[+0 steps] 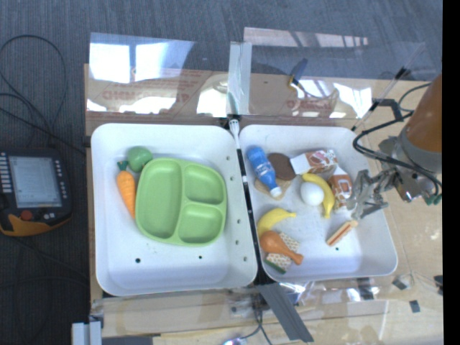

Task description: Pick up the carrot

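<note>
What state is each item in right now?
carrot: lying in left bin, against the green plate's left edge
green plate: flat, compartments bare
blue bottle: on its side, right bin
egg: resting against banana
hot dog: lying flat
gripper: over right bin, holding nothing

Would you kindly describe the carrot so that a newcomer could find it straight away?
Start at the left white bin, which holds a green divided plate. The carrot lies against the plate's left edge, just below a round green vegetable. It is the one orange, tapered thing in that bin.
</note>
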`<state>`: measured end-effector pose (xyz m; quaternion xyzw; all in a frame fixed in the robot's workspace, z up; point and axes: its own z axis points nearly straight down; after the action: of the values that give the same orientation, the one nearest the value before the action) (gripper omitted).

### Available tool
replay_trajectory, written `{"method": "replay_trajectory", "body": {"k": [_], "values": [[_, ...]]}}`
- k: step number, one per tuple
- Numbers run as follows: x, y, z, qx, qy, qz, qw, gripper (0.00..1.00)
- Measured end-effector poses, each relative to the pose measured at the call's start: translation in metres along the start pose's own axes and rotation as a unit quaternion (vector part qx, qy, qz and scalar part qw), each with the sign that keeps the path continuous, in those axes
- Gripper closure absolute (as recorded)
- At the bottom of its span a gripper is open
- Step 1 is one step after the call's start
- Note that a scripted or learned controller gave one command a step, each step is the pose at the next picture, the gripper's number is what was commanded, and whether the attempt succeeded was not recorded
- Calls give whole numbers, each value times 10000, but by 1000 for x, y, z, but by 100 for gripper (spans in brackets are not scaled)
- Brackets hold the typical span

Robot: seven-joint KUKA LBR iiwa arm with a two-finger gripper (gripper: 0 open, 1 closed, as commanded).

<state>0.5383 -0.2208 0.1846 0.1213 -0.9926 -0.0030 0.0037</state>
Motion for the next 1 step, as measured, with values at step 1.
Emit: {"method": "replay_trajectory", "body": {"k": [1], "values": [[11,92,1,22,-36,-664,9978,100]]}}
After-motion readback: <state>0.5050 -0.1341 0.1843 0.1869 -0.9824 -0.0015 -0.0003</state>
